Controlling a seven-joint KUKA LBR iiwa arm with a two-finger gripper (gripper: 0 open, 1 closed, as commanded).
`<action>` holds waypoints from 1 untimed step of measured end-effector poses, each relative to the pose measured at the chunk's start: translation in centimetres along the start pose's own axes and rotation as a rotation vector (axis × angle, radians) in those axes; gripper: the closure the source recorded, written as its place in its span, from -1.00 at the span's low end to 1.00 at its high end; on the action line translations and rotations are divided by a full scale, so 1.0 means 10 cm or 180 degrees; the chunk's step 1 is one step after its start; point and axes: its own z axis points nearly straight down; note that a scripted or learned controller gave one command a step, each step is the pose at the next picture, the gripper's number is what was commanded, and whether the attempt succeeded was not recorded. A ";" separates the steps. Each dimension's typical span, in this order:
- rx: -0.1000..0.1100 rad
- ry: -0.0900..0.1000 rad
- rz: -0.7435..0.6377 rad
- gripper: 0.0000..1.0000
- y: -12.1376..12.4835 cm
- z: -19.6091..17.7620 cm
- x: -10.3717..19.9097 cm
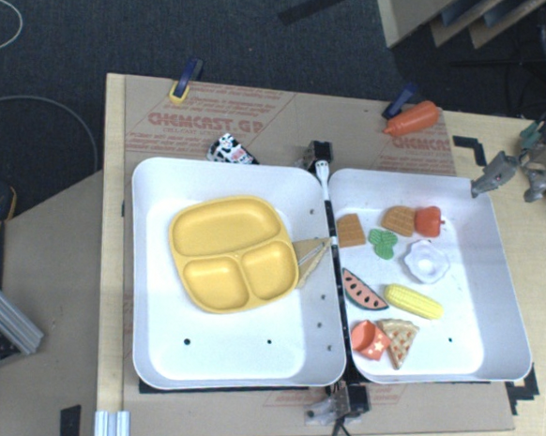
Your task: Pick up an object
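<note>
My gripper (522, 166) hangs just beyond the right bin's (494, 277) far corner; jaw state cannot be told.

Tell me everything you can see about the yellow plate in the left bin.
The yellow plate looks like smooth moulded plastic, roughly rounded, with three compartments: one large along the far side, two smaller on the near side, divided by raised ridges. It lies flat and right side up on the floor of the left bin, turned a little askew to the bin's walls and nearer the far wall. All three compartments look bare. Its right edge comes close to the wall between the bins, where a small pale thing seems to touch it.
</note>
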 end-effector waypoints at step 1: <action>-0.0043 -0.0011 -0.0010 -1.00 0.02 -0.08 0.01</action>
